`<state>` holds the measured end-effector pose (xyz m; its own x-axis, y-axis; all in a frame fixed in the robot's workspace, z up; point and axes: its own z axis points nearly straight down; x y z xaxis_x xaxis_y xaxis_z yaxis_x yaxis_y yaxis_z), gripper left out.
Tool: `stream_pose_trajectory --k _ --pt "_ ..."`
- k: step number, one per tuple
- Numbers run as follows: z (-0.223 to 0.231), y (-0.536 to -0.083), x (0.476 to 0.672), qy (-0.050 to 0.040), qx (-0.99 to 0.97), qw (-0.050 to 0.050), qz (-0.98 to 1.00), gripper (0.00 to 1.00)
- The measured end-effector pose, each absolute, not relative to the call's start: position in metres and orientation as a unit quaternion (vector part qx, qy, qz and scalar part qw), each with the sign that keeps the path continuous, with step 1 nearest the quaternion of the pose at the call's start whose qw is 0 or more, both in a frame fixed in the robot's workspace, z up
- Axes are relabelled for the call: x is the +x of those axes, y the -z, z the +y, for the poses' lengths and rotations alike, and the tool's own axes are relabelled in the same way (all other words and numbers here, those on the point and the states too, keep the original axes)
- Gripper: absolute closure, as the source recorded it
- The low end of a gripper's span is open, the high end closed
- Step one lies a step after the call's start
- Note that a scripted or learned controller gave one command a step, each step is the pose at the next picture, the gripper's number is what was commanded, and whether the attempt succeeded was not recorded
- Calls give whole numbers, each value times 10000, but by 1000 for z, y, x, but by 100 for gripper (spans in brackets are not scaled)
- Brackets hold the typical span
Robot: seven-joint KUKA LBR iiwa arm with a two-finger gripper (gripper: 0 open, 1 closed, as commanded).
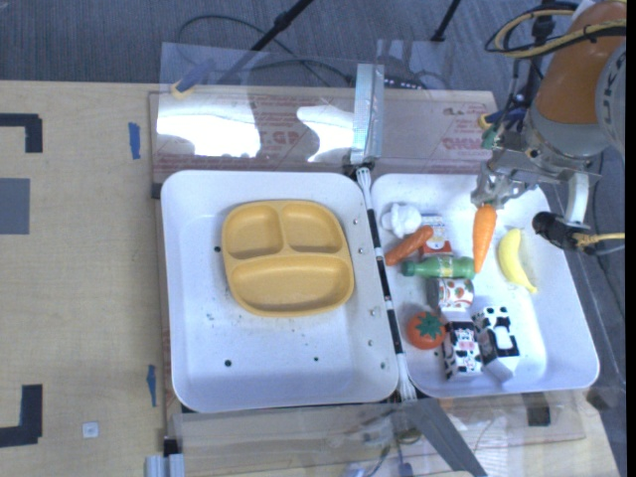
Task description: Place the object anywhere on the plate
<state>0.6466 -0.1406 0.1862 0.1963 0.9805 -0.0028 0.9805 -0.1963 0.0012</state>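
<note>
**Carrot hangs upright, plate waits to the left**

Fingers (494, 189) pinch the top of a carrot (483, 238) at upper right of the frame, its long axis vertical, tip down over the right bin (566, 361). From frame left: the yellow plate (287, 257) in the left bin (189, 296), then toys, then the carrot, well apart from the plate.

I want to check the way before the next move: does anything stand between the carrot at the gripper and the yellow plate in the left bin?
The carrot hangs at the gripper over the right bin. The raised divider where the two bins meet lies across the way to the plate. The plate's compartments look bare.
</note>
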Motion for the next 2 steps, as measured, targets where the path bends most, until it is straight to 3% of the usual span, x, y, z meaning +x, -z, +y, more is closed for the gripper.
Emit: stream_pose_trajectory --k 1,2 --pt "-70 -185 665 -11 7779 15 6284 100" --pt "7 -185 667 2 7038 -5 7104 100"
